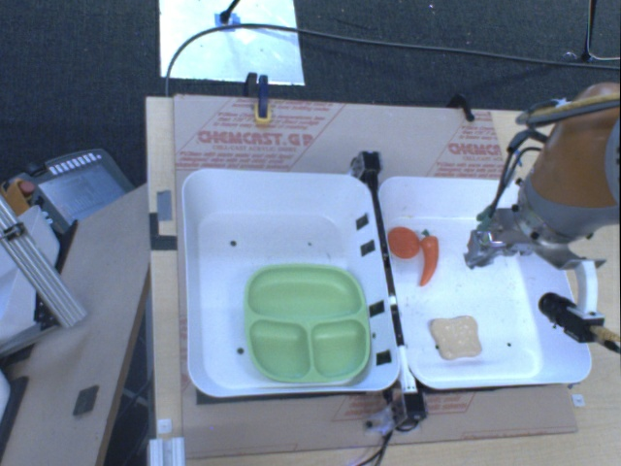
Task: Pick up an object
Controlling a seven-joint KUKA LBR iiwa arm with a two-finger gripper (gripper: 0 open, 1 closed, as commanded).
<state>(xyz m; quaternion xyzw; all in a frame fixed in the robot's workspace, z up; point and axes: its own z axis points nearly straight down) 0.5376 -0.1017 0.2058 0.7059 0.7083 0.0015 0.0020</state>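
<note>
In the right bin lie a red tomato, an orange-red chili pepper touching its right side, and a beige slice of bread near the front. My gripper hangs over the right bin's middle, to the right of the pepper and apart from it. Nothing shows between its fingers. The left bin holds a green divided plate toward its front right.
A black divider strip runs between the two bins. Cardboard lies under the bins, with a yellow clamp at its back edge. A grey device and an aluminium bar sit on the side table at left.
</note>
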